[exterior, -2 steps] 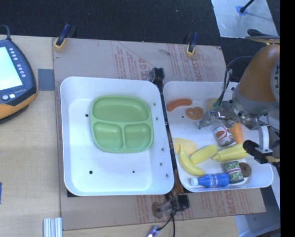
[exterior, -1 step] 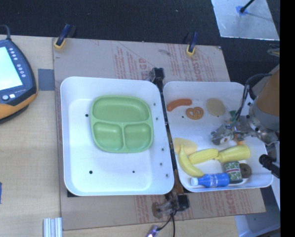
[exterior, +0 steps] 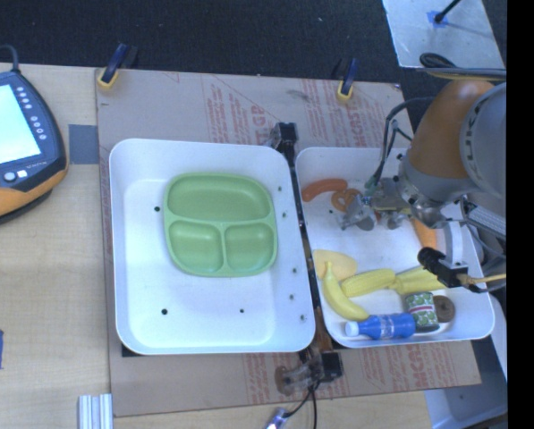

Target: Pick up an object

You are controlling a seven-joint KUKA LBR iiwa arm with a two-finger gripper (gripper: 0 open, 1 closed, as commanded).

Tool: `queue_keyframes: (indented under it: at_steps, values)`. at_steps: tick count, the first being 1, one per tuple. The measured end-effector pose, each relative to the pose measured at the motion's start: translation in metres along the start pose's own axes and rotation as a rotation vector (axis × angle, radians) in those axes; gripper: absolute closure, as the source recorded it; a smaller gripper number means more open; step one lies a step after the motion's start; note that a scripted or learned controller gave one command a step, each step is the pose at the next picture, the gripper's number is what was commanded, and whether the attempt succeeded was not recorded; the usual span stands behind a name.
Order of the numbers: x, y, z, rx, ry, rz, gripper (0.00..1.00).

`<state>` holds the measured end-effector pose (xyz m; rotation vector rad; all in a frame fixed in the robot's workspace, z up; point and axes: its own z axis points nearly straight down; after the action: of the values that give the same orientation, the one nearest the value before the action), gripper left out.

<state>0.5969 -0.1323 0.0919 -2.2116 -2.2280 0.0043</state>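
My gripper [exterior: 363, 214] hangs low over the back half of the right bin [exterior: 383, 159], with the grey arm and its orange band [exterior: 441, 141] reaching in from the right. An orange curved piece [exterior: 323, 189] lies just left of the gripper, and a small brown pretzel-like piece [exterior: 342, 200] sits right at its tip. Toward the front of this bin lie a yellow banana [exterior: 338, 298], a second yellow piece [exterior: 374, 281], a blue and white bottle [exterior: 385, 327], a small green can [exterior: 419, 307] and a brown ring [exterior: 443, 309].
The left bin [exterior: 132, 239] holds a green divided plate [exterior: 220, 223]. A teach pendant [exterior: 12, 146] rests on the bench at far left. Clamps [exterior: 114, 65] sit at the board's back edge.
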Motion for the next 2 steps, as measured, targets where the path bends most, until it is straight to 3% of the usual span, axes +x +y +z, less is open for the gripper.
queue_keyframes:
  at_steps: [1,2]
  values:
    - [0.015,0.052,-0.001,-0.001,0.002,0.004,0.0]
    - [0.033,0.059,-0.002,0.002,-0.008,0.006,0.0]
